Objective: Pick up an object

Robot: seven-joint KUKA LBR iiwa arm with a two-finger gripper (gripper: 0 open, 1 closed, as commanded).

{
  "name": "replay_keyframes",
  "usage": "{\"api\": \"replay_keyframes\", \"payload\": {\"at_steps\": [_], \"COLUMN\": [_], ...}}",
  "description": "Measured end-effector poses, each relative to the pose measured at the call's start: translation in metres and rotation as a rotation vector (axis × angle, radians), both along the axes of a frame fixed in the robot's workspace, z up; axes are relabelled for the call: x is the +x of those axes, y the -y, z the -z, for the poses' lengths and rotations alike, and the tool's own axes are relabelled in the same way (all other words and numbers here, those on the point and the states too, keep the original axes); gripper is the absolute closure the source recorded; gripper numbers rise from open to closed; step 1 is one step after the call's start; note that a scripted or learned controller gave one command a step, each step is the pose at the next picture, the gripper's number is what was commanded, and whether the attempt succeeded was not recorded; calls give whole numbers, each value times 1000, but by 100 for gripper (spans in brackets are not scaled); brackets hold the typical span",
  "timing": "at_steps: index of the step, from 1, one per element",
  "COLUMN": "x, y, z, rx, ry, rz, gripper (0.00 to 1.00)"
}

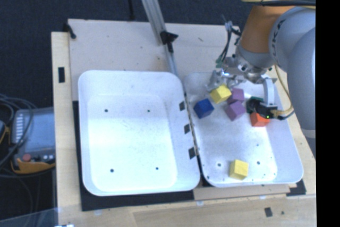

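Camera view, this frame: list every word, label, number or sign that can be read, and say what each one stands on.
No text in this view can be read.
Handheld device left of the bench: its screen and buttons are too blurred to read.
Blocks in the right bin, such as the blue block and the lower yellow block: plain faces, no markings.
Arm's orange band: no lettering shows.

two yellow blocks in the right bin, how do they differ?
Upper yellow block sits directly under the gripper, crowded by the blue cube and purple blocks. Lower yellow block lies alone near the front rim of the right bin. The upper one looks rotated, the lower squarer. Both look similar in colour and size.
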State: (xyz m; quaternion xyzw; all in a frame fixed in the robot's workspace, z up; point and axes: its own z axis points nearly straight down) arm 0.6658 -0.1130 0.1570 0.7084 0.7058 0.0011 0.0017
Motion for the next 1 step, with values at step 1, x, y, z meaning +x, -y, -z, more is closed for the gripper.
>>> {"api": "replay_keyframes", "payload": {"at_steps": [1], "x": [8], "y": [7], "z": [-61], "rx": [-1], "ry": [4], "rz": [-1], "gripper": [100]}}
